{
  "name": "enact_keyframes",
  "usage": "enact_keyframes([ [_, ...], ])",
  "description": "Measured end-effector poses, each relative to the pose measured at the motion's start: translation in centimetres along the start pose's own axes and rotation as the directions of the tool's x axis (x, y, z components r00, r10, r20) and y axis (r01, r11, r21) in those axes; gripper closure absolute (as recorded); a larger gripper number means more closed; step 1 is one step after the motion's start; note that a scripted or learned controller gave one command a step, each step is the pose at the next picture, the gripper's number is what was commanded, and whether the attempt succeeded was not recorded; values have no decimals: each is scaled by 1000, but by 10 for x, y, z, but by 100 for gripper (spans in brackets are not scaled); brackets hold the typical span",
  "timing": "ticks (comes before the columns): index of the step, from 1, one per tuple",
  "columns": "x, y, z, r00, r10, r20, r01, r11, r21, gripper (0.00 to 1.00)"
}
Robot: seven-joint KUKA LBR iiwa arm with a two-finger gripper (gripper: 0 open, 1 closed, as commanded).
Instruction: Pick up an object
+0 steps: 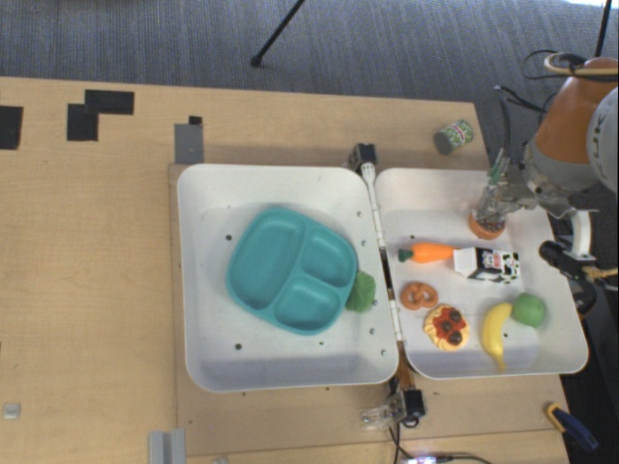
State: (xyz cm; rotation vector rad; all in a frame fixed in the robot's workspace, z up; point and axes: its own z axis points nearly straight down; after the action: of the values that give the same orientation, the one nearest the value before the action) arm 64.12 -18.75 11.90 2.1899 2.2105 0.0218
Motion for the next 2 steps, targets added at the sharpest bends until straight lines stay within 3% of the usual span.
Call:
enact_keyframes([
  [1, 0, 0, 0, 1000, 0, 0, 0, 1000, 1, 0],
  [2, -16, -50, 32, 1000, 4, -13, -3, 1000, 27, 0],
])
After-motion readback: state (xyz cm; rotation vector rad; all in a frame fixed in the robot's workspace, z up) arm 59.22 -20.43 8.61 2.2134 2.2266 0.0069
